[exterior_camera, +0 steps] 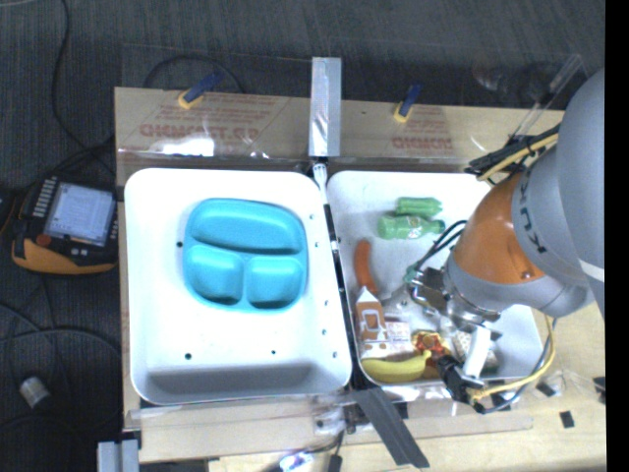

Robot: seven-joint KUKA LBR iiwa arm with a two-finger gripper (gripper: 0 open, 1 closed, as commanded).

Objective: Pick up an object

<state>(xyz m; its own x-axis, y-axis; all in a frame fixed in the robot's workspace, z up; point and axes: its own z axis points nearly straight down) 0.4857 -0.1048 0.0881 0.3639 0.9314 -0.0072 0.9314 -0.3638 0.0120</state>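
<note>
Banana (398,367) at right bin's (339,254) front wall, end effector (462,347) low beside it; grip state unreadable. Descend squarely, clear of wall and adjacent packets (378,327).

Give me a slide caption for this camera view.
Gripper low in right bin near banana; blue tray in left bin.

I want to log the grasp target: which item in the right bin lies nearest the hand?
The yellow banana at the bin's bottom edge, just left of the hand.
</note>
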